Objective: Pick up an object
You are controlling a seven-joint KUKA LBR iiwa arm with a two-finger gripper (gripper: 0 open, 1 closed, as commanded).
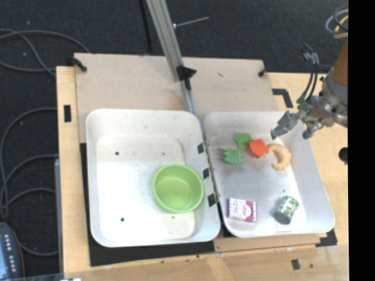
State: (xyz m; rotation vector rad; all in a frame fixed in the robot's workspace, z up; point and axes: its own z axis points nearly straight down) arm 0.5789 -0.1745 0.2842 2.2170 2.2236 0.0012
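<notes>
My gripper [297,128] hangs open above the far right corner of the right bin [310,177], with nothing between its fingers. Just below and left of it lie a tan croissant [281,156] and an orange block [258,148], side by side. Two green toy pieces [237,148] sit left of the orange block. Near the bin's front lie a small purple-and-white packet [241,209] and a green can [286,208] on its side.
The left bin [117,157] holds a light green bowl [177,188] at its front right. A slanted metal pole [170,40] rises from between the bins at the back. Cables lie on the dark floor to the left.
</notes>
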